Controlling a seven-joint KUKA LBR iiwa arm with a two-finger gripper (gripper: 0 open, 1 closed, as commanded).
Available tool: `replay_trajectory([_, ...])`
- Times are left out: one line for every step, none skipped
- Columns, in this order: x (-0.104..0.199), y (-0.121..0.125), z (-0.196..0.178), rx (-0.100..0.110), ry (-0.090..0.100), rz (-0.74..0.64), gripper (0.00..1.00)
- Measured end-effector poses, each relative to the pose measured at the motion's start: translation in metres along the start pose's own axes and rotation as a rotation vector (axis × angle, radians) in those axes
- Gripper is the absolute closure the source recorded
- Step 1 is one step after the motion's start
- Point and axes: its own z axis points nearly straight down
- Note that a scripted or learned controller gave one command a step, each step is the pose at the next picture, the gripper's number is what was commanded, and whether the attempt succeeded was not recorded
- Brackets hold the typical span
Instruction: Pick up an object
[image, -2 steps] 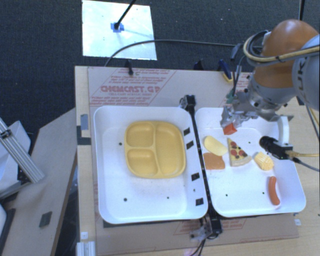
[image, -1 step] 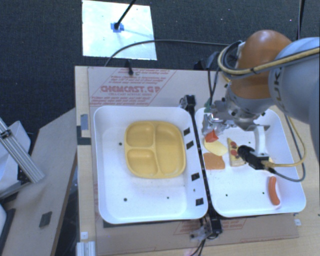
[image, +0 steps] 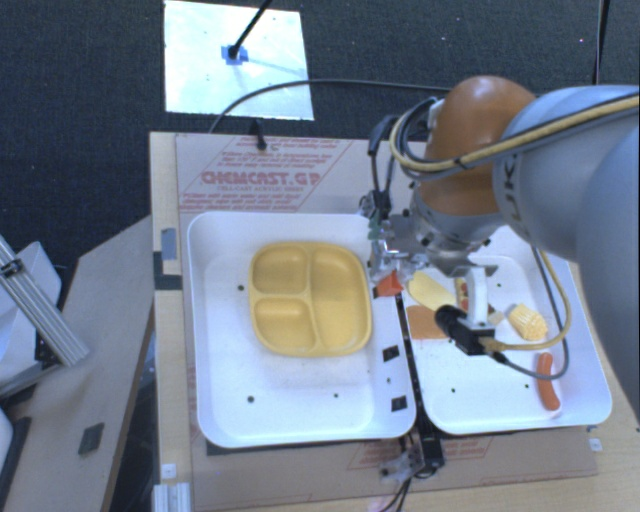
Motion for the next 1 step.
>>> replay_trajectory([0.0472, -0.0219, -0.0109, 0.0, 0.001, -0.001, 1.0])
